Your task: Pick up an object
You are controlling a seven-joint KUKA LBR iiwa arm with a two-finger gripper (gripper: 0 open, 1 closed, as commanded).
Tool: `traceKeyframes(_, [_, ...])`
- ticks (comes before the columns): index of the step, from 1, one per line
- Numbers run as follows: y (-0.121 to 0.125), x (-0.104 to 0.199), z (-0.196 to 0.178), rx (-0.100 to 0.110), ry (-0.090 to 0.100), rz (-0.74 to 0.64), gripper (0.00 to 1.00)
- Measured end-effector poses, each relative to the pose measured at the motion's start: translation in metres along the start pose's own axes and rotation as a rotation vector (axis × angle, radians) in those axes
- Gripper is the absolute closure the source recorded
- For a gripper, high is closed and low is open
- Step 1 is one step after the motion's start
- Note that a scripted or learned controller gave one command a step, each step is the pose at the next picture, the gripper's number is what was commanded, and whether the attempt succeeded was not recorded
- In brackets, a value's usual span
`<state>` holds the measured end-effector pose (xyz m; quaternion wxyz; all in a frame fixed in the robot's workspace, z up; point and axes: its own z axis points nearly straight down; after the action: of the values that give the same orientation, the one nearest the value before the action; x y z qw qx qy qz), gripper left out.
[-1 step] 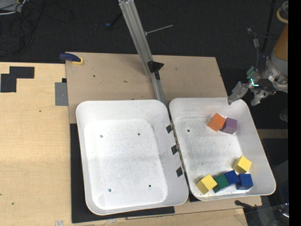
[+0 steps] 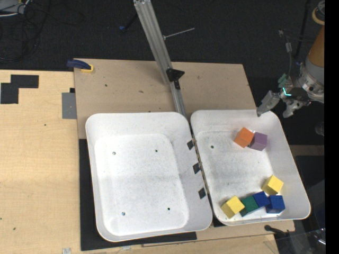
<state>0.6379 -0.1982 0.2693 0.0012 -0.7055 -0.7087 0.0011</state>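
The grey arm with its orange band reaches in at the upper right, and its two-finger gripper (image 2: 276, 105) hangs just past the top right corner of the right shallow white bin (image 2: 296, 165), over the dark area beside the light wooden counter (image 2: 159, 86). Its two fingers stand spread apart with nothing between them.

The blocks all lie in the right bin. A small orange cube (image 2: 243, 137) sits near the top of the bin, touching a small purple cube (image 2: 259, 141) on its right. The rest cluster in the lower right corner: a yellow cube (image 2: 274, 184) uppermost, just below it two blue cubes (image 2: 269, 201) pressed together, a green block (image 2: 249, 203) to their left, and a second yellow cube (image 2: 232, 206) at the left end, touching the green one.

The left shallow white bin (image 2: 92, 142) lies beside the right one, joined along the middle by black clips (image 2: 196, 168). A slanted grey metal rail (image 2: 158, 46) rises from behind the bins towards the top of the view. A small blue and yellow clamp (image 2: 80, 65) rests at the counter's far left corner.
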Motion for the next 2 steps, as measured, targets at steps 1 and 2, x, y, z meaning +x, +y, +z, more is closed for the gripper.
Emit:
traceKeyframes(1, [0.006, 0.003, 0.063, 0.005, 0.002, -0.001, 0.00])
traceKeyframes(2, [0.005, 0.005, 0.106, 0.004, 0.001, 0.000, 0.00])
